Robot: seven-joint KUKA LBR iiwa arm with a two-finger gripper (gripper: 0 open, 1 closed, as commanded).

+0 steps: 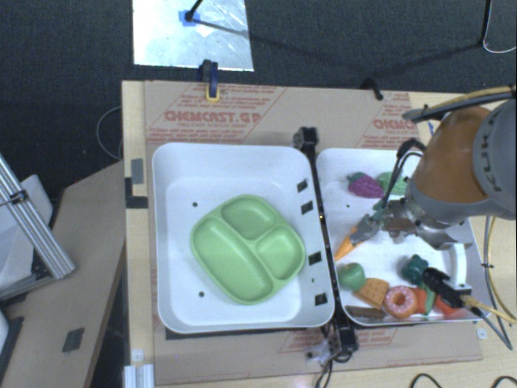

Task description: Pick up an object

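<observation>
Green plate (246, 249): lies in left bin (186, 176).
Claw (365, 227): low in right bin (339, 168), just above orange carrot (346, 246); whether open, cannot tell.
Purple grapes (365, 185): near back wall.

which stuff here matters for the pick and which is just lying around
For the job: pincer low in the right bin; candidates there: orange carrot, purple grapes, pink donut, green round piece, waffle.

Lying about: green divided plate in the left bin, clamp.
</observation>
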